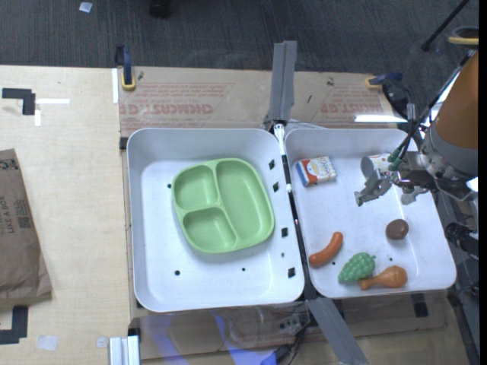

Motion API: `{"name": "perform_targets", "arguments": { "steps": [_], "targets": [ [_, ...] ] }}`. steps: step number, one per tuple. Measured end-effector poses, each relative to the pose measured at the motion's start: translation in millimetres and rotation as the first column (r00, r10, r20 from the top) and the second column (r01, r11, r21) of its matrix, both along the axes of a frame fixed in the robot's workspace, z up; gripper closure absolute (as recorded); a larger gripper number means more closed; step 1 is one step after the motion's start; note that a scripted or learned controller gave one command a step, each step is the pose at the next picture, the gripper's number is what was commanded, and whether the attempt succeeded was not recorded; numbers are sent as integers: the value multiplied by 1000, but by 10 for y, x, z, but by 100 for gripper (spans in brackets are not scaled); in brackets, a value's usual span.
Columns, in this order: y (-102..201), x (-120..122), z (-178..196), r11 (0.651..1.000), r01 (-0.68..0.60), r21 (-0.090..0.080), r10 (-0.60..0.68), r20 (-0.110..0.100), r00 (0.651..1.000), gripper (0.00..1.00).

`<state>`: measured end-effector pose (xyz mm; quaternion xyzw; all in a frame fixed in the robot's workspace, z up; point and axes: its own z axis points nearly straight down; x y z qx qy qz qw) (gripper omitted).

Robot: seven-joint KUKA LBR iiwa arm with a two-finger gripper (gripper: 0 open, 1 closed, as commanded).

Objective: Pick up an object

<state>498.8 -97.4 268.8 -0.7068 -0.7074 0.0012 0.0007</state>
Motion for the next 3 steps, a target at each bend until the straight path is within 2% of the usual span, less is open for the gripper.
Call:
{"name": "perform_targets", "arguments": {
  "steps": [1, 2, 3],
  "targets": [
    [-791, -205, -827, 999, -47, 1, 47, -1, 999, 0],
    [-1119, -65, -1181, 999, 53, 1, -53, 0, 999, 0],
    [-1084, 151, -1775, 997, 76, 1, -76, 1, 997, 0]
  ]
}}
